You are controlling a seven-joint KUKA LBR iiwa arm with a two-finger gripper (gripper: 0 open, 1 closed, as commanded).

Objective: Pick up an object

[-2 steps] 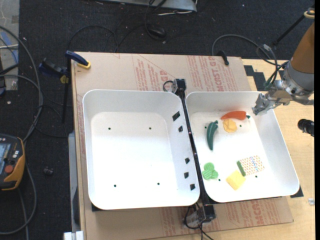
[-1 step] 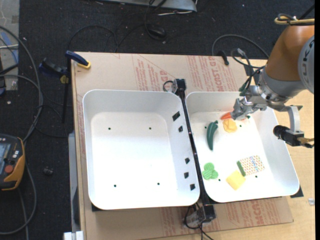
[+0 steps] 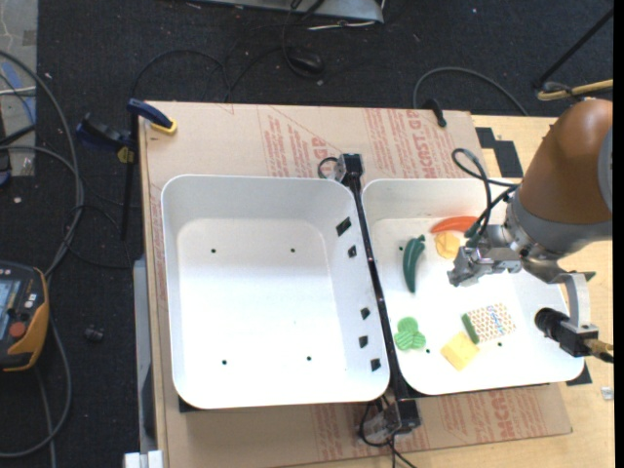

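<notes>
Toys point(image 3: 414, 261) in right bin point(image 3: 507, 383), pincer point(image 3: 466, 269) above

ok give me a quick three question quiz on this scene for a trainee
1. True or false: the green pepper lies in the left bin.
2. Which sits nearest the divider between the bins: A yellow block, B green leafy toy, C patterned card?
3. Fill in: the gripper hovers over the ____ bin.

Key: 1 false, it lies in the right bin. 2 B. 3 right.
</notes>
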